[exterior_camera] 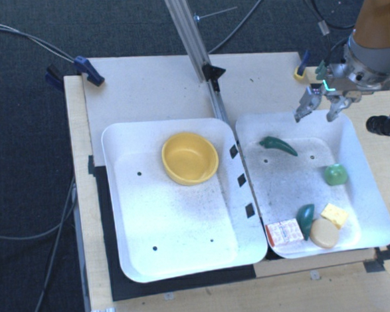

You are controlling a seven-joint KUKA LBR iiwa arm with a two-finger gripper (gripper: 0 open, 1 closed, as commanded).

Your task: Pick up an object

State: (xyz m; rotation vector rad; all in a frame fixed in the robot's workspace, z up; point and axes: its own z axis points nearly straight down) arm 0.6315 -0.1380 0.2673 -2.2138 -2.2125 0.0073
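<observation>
My gripper (317,113) hangs over the far edge of the right bin (354,142), open, with nothing between its fingers. Below and left of it a dark green pepper-shaped object (279,145) lies on the bin floor. A light green round object (335,174) sits toward the bin's right side. At the near edge lie a red-and-white box (284,232), a small dark green object (305,213), a yellow block (334,215) and a tan round piece (324,233), crowded together.
The left bin (135,249) holds a yellow bowl (190,158) near its far side. A slanted metal pole (190,32) crosses the bench above the divide between the bins. Blue clamps (89,71) and cables sit at the bench's far left.
</observation>
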